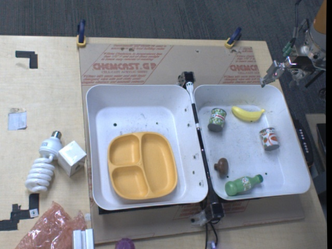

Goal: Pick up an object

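The tool hangs just past the right bin's far right corner; whether it is clenched cannot be told. In that bin lie a banana, two small cans with unreadable labels, and a green bottle. Cardboard behind reads "CHEMCAST".

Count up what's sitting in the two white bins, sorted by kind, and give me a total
Cans: 2, a green-labelled one and a red-and-white one
Bottles: 1, green bottle
Bananas: 1, yellow banana
Small brown objects: 1, brown piece, too small to name
Plates: 1, yellow divided plate, in the left bin
Total: 6
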Controlling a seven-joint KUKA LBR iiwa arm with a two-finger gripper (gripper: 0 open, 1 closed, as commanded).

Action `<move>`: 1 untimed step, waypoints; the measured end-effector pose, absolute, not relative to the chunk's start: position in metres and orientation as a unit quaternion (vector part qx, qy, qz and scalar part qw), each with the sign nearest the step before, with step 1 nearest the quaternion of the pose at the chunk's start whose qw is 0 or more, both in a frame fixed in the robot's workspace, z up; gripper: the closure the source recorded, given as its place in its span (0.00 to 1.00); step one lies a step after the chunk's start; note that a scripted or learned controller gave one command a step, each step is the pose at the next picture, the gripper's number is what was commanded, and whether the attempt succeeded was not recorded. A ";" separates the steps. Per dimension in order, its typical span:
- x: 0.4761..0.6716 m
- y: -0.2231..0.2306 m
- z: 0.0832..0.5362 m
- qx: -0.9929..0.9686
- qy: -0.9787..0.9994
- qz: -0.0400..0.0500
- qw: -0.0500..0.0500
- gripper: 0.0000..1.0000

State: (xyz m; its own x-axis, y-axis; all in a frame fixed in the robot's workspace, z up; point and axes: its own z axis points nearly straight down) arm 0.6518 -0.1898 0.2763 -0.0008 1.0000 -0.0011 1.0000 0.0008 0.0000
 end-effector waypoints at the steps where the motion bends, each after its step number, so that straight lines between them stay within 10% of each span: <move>1: 0.660 -0.220 0.109 0.706 0.708 0.002 0.000 0.00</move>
